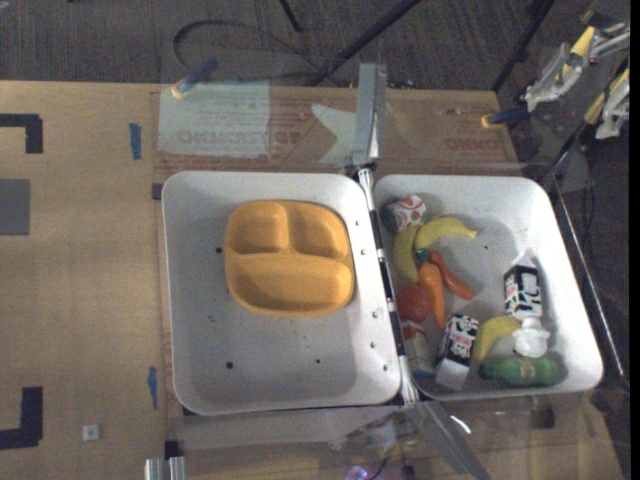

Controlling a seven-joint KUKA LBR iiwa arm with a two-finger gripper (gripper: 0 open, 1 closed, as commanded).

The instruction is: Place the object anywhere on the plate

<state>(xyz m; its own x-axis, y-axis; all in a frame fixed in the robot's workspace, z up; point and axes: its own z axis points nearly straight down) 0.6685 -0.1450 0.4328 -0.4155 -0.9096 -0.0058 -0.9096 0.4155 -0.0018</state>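
Green bottle (520, 371) sits at near edge of R bin (560, 208), w/ bananas (445, 231), carrot (432, 293), cartons (522, 290) packed beside. Plate (290, 258) lies in L bin (200, 358), bare. We can't tell gripper state. We'd pick an outlying item, e.g. top banana, lift clear of divider, release low over plate.

You're looking at a smooth, matt orange plastic plate (290, 257) in a glossy white plastic bin (190, 298). The bench (80, 298) looks like matt, bare wood or board. The bananas (445, 231) have a plastic sheen.
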